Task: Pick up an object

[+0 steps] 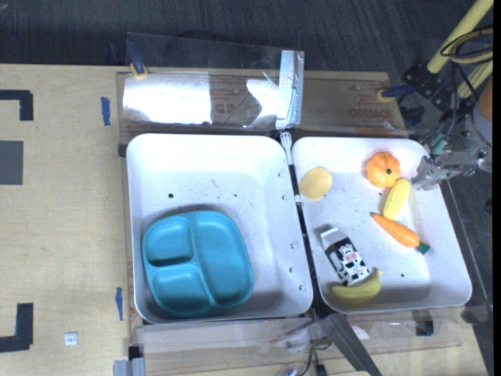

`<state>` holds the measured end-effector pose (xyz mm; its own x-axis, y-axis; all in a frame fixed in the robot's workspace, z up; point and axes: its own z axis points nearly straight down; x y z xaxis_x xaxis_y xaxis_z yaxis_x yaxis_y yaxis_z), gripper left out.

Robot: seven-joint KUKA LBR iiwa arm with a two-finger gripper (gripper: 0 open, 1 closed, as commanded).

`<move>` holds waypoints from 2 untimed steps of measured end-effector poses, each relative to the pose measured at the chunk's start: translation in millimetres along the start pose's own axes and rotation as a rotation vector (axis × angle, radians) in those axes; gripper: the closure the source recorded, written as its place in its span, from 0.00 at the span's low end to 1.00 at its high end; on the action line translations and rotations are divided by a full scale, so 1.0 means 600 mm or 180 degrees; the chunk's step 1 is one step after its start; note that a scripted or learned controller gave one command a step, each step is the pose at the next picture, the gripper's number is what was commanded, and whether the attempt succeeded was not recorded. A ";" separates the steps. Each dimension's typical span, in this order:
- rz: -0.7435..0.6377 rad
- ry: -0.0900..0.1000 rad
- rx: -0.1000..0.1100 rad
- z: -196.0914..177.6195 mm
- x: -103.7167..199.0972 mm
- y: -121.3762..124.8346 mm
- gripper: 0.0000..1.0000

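The right bin holds several toy foods. A pale yellow round piece lies at its far left, next to the divider. An orange pumpkin sits at the back, with a yellow corn cob just in front of it and an orange carrot below that. A black-and-white cow-patterned carton lies near the front, touching a banana. My gripper hangs over the bin's right rim, just right of the pumpkin and corn, with nothing seen in it.
A blue divided plate lies in the left bin. A clear plastic sheet stands behind the bins. Cables and a yellow hose crowd the upper right, by the arm.
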<state>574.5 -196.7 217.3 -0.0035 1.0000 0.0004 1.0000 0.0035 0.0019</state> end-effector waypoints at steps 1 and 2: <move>0.0001 0.0000 0.0004 0.001 0.000 0.000 0.00; 0.0976 0.0000 0.0013 -0.029 -0.045 -0.067 0.00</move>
<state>534.3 -223.6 234.9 0.2984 0.9544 0.0003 0.9544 -0.2984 -0.0022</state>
